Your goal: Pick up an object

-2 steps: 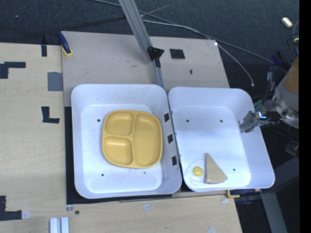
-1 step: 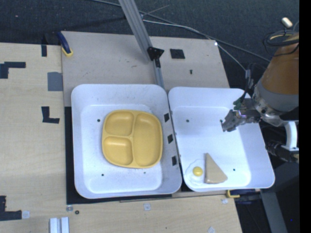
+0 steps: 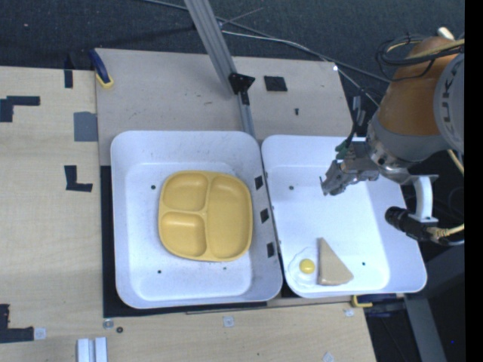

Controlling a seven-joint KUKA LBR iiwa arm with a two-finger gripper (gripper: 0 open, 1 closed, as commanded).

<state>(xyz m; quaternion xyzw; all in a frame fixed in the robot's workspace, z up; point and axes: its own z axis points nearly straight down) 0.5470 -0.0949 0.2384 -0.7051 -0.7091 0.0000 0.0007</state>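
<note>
We'd go for the tan wedge (image 3: 332, 265) in the right bin (image 3: 377, 225), near its front edge: prob. light, stiff, flat-sided, so pinch across its slanted sides. Just left of the wedge sits a small yellow ball (image 3: 306, 265). The gripper (image 3: 333, 185) hangs well behind the wedge; can't tell if it's open. Yellow tray (image 3: 205, 215) lies in the left bin (image 3: 136, 225).

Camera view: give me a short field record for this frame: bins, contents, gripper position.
left bin: holds a yellow divided plate, lying flat
right bin: holds a tan wedge and a small yellow ball, side by side at the near edge
gripper: above the right bin's far half, apart from both items
held item: none visible
</note>
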